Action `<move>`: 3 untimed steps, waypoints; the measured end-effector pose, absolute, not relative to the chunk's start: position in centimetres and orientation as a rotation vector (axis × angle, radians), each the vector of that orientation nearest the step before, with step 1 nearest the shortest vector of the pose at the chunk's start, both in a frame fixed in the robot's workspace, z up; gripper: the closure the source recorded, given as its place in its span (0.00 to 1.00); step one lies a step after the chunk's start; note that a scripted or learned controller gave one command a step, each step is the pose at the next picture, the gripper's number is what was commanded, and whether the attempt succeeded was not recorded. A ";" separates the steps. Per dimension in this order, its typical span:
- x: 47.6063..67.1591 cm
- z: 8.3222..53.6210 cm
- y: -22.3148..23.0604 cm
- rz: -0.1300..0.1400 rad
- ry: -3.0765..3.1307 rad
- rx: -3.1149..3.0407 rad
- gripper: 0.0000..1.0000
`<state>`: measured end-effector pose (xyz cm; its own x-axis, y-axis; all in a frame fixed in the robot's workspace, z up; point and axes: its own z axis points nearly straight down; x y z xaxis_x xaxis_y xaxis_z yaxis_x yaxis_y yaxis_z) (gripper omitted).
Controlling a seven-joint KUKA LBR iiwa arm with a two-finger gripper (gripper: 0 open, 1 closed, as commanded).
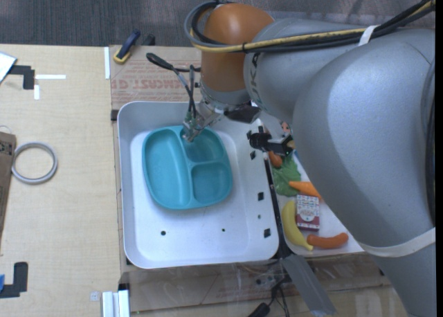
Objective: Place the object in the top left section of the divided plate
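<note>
i've got a roll of tape (32,162) far left on the bench. moving right, the teal divided plate (173,177) sits in the left bin (208,239), centre of frame. my gripper (194,129) hangs over the plate's upper right rim; i can't make out how it's set or whether it has the object. lower right, the other bin holds a banana (294,229), a carrot (303,187), a sausage (327,241) and a small box (307,213).

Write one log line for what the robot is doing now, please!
gripper: over top edge of blue divided plate | fingers: cannot tell | plate: in left bin | toy food: in right bin
</note>
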<state>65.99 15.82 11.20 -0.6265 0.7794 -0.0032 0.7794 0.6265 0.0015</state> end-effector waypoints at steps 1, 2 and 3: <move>60.6 10.3 18.6 0.021 2.894 1.157 1.00; 53.7 10.2 21.4 0.013 2.933 1.048 1.00; 49.4 10.2 21.6 0.039 2.983 0.826 1.00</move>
<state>49.39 21.59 10.25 -0.8566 0.5145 -0.0380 0.5133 0.8574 0.0367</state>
